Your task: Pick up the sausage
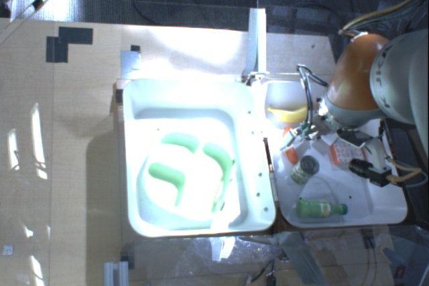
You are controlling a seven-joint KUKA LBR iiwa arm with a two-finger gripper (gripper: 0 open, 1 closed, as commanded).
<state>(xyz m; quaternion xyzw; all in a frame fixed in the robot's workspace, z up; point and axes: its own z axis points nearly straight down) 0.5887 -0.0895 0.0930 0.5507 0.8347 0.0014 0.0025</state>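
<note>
So I'm hanging my pincer [299,132] over the right bin [395,211], at the middle right of the frame, and honestly can't tell how it's set from this angle. Pretty sure the sausage [291,155] is that small orange-red piece just below it, next to the jar [303,169]. The green bottle [321,209] lies lower down. I'd call this the approach step: next I need to drop straight onto it without clipping the jar.
</note>
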